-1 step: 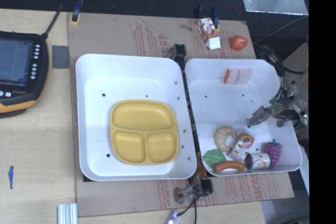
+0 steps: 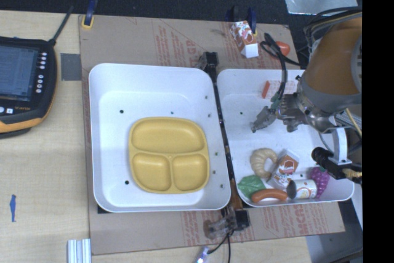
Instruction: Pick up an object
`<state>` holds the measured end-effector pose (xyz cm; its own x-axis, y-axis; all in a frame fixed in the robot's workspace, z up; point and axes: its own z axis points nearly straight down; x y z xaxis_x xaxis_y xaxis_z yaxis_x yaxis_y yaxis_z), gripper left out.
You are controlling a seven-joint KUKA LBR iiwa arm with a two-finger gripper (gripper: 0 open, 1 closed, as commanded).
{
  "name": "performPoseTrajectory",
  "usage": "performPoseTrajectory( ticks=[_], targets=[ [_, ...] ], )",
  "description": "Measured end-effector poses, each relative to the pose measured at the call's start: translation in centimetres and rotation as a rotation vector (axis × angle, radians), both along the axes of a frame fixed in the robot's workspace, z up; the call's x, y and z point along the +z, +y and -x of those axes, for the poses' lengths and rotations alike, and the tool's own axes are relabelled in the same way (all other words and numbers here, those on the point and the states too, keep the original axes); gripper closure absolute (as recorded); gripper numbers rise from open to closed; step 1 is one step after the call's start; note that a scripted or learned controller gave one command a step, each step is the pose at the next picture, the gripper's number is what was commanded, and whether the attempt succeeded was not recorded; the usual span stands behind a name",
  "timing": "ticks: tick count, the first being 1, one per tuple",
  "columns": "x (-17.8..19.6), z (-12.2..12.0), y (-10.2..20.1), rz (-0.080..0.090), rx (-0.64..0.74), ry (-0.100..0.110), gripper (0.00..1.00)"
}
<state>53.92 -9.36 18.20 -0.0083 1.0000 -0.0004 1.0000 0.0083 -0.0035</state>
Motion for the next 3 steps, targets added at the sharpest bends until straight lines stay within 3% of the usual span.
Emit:
performPoseTrajectory(
  ticks=[1, 2, 3],
  targets=[
    [-9.1, 5.3, -1.3, -0.001, -0.002, 0.002, 0.0],
    [-9.0, 2.0, -2.4, 0.0, -0.004, 0.0, 0.0],
    [-9.0, 3.6, -1.6, -0.001, -0.003, 0.002, 0.0]
  ],
)
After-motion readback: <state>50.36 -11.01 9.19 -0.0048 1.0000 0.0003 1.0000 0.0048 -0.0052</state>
